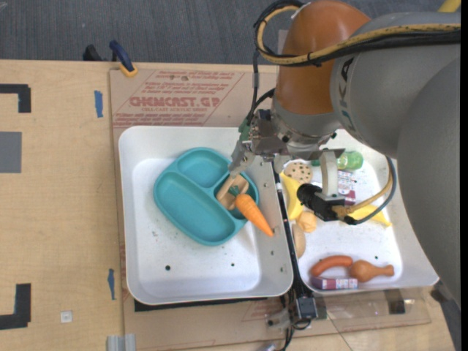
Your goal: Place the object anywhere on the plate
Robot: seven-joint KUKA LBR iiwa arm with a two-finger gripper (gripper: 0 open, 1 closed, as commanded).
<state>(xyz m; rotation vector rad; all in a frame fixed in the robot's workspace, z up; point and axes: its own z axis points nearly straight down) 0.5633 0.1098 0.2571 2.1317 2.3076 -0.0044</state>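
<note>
Carrot lay at the right edge of the teal plate, its blunt end in the small right-hand compartment and its pointed end sticking out past the rim toward the wall of the left bin; the plate sat in the right half of that bin; the gripper hung just above the carrot's blunt end, and whether the jaws were open or closed on it could not be told, since the wrist hid them from above; a pale brown piece showed under the fingertips, touching the carrot; the right bin carried a cookie, yellow pieces, a sausage and a drumstick near its front edge.

Risk, as a judgement: the carrot was balanced across the rim, more off than settled; if the jaws lifted away while brushing it, or let go with any sideways drag, it could roll off the plate onto the bin floor; the tip might also catch the divider between the bins.
</note>
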